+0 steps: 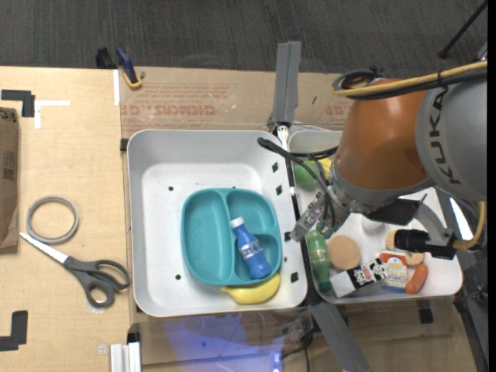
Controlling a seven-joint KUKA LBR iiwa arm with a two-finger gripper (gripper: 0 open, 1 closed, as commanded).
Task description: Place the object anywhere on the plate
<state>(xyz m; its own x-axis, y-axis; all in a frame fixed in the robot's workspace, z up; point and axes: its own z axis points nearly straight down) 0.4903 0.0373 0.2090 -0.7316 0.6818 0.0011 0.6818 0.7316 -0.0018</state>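
Observation:
A teal divided plate (203,231) lies in the left white bin (155,184). A small blue bottle (249,248) lies on its side in the plate's right compartment. A yellow banana (254,291) pokes out from under the plate's near edge. My gripper (312,217) hangs over the left edge of the right bin (443,284), just above a green bottle (317,253). The orange and grey wrist covers much of that bin.
The right bin also holds a green round fruit (304,173), a tan disc (344,251), a cow-print carton (370,273) and an orange sausage shape (418,277). Scissors (81,270) and a tape roll (52,217) lie on the bench at the left.

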